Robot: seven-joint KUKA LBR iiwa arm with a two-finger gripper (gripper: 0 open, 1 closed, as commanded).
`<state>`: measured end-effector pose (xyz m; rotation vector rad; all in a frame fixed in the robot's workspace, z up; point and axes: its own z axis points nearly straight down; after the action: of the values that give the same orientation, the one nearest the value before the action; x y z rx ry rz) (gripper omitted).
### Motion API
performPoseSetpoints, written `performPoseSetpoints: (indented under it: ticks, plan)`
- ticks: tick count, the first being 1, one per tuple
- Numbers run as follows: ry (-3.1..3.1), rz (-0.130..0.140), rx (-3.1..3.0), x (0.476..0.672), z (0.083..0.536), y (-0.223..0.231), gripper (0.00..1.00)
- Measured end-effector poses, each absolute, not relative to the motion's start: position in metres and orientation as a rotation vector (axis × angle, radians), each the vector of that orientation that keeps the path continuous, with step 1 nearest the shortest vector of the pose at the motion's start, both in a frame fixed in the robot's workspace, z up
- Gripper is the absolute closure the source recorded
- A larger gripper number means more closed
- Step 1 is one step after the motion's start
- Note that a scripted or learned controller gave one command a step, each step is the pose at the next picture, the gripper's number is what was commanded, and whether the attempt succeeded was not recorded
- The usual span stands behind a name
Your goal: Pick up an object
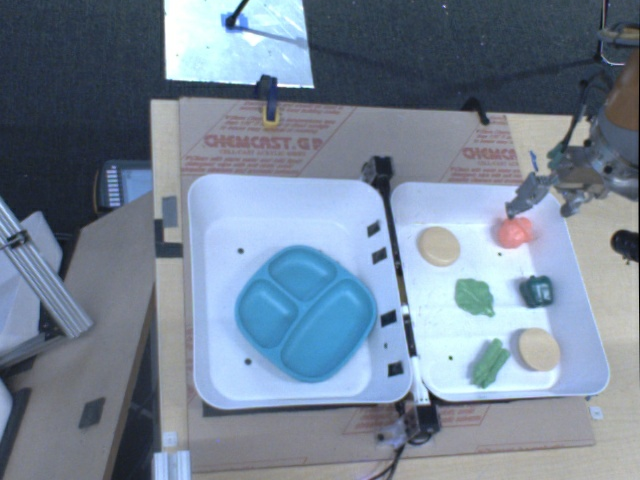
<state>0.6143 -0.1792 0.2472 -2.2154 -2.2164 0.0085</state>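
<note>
End effector (545, 196) hangs over the right bin (590, 298) at about 1 o'clock, fingers spread and gripping nothing. The pink ball (516, 232) sits just below them. Blue plate (305, 312) is in the left bin (215, 268).

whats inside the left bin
A blue divided plate lies in the left bin; its three compartments look bare. The bin floor beneath the plate is covered, so unseen.
</note>
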Motion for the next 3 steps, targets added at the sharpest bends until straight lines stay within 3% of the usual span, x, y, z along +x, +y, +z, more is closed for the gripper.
performPoseSetpoints:
  ticks: [1,3]
  plan:
    - [-2.226,-0.001,-2.219,0.617,0.254,-0.179,0.0]
    - [-2.224,0.001,-2.218,0.61,0.164,-0.18,0.0]
